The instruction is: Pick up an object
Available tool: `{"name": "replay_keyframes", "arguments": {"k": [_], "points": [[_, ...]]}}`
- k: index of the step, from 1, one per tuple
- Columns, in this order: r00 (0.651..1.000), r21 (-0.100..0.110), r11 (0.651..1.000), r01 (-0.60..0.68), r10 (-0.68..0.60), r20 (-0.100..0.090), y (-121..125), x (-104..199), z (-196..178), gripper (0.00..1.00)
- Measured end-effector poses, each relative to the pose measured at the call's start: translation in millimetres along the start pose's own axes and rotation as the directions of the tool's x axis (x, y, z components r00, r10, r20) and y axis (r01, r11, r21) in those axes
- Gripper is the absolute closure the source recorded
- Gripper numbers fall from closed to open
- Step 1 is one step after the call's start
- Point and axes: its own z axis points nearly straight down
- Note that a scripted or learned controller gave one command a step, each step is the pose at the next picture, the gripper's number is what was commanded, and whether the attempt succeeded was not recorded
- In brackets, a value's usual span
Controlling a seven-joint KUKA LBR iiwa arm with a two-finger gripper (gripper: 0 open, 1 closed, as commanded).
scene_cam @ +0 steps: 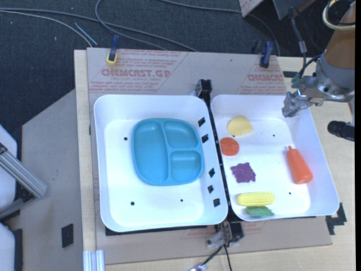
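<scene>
Pincer [292, 107] sits at the top-right corner of the right bin [316, 151], over its rim, hanging off the grey arm [338, 66] that comes in from the right; can't tell if it's spread or pressed together, and nothing visible between its tips. All the loose items are in the right bin, using the orange carrot-shaped piece [298, 165] as reference: it lies lengthwise near the bin's right wall, below and just right of the pincer, well apart from it. Yellow lemon-like piece [240, 126] is up and to the left of the carrot, near the bin's top-left. Small orange-red round piece [229, 146] is just below the lemon, close to the divider side, left of the carrot. Purple grape cluster [243, 172] is left of the carrot, roughly level with its lower end, near the bin's middle. Yellow corn cob [255, 198] lies crosswise down-left of the carrot, by the bin's bottom edge, with a green leafy piece [259, 211] touching it from below. Far left of the carrot, the left bin [113, 208] holds a blue three-compartment tray [167, 151], lying flat near its centre. Both bins sit side by side on the tabletop [169, 66], which has two clamps at its top edge.
</scene>
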Motion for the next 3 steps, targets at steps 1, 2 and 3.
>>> {"name": "replay_keyframes", "arguments": {"k": [1,2,3], "points": [[1.0,0.003,1.0,0.0,0.0,-0.001,1.1,-0.2,-17.3,1.0],[1.0,0.009,1.0,0.005,-0.005,-0.005,-5.0,62.9,-18.8,1.0],[1.0,0.009,1.0,0.006,-0.006,-0.005,-5.3,123.2,-9.1,1.0]]}}
